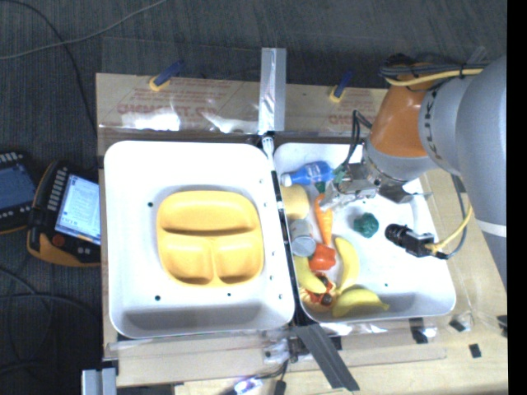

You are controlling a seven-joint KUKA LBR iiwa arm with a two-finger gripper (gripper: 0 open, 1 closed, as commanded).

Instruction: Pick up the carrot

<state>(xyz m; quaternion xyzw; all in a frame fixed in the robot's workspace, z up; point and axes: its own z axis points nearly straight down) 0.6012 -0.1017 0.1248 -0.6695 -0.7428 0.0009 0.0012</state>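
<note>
- Bench with two shallow white bins set side by side: left bin [132, 220] at 9 o'clock of the centre divider, right bin [428, 286] at 3 o'clock.
- Left bin: holds a yellow compartment tray [210, 235], lying flat near the bin's middle.
- Arm [461, 130]: grey with an orange band, entering from 3 o'clock and bending down over the upper part of the right bin.
- Gripper [342, 189]: low over the right bin's upper left part, just at 1 o'clock of the carrot's upper end; whether it touches the carrot cannot be told.
- Carrot [323, 225]: orange, lying lengthwise along the 12-to-6 o'clock line in the left half of the right bin, its top end beside the gripper.
- Blue-capped bottle [309, 174]: at 11 o'clock of the carrot.
- Bananas [354, 299]: at 5 o'clock of the carrot, along the bin's lower edge.
- Teal object [365, 223]: at 3 o'clock of the carrot, apart from it.
</note>
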